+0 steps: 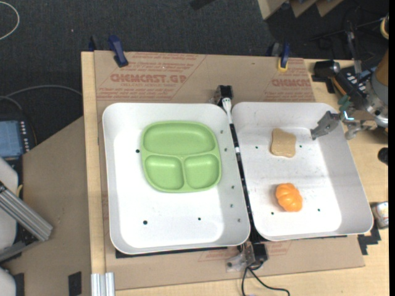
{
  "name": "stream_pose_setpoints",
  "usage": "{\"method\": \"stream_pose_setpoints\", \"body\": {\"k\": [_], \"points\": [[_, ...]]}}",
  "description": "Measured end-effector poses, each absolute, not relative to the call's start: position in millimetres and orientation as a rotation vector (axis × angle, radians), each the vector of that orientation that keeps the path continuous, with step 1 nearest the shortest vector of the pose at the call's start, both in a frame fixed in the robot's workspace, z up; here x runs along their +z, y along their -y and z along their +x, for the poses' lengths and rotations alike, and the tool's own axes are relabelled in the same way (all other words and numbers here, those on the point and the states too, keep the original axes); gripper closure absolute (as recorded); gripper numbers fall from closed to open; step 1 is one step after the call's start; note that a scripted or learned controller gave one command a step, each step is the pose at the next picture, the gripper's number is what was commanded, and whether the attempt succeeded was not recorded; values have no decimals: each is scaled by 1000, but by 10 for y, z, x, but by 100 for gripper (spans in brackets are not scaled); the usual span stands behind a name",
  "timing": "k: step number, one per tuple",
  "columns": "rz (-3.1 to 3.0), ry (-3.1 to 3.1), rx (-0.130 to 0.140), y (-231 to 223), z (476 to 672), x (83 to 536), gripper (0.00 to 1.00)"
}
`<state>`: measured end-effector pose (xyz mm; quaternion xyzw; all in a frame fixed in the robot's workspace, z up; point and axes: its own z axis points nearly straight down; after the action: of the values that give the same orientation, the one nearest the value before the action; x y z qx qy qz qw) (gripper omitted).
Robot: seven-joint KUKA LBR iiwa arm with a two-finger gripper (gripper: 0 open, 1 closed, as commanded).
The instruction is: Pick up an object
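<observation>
Hanging over the right bin's (345, 184) far right corner, the fingers (330, 123) are holding nothing; I cannot tell if they are spread or pressed together. Near them, the tan piece (283, 143) is lying flat in the bin. The orange toy (288, 197) is sitting closer to the front. The green tray (181, 156) is resting in the left bin (123, 214). Nothing is picked up yet, so I think the whole job is waiting.

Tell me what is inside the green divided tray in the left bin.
The green tray shows three bare compartments with nothing in them. It covers the left bin floor beneath, so that patch cannot be seen.
</observation>
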<state>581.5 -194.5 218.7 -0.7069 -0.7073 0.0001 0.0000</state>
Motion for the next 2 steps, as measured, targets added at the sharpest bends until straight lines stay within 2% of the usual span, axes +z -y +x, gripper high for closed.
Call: {"method": "stream_pose_setpoints", "body": {"k": [1, 2], "points": [[-2210, 2210, 10, 1492, 5030, 1214, 0], [-2214, 2222, 2, 928, 4778, 829, 0]]}}
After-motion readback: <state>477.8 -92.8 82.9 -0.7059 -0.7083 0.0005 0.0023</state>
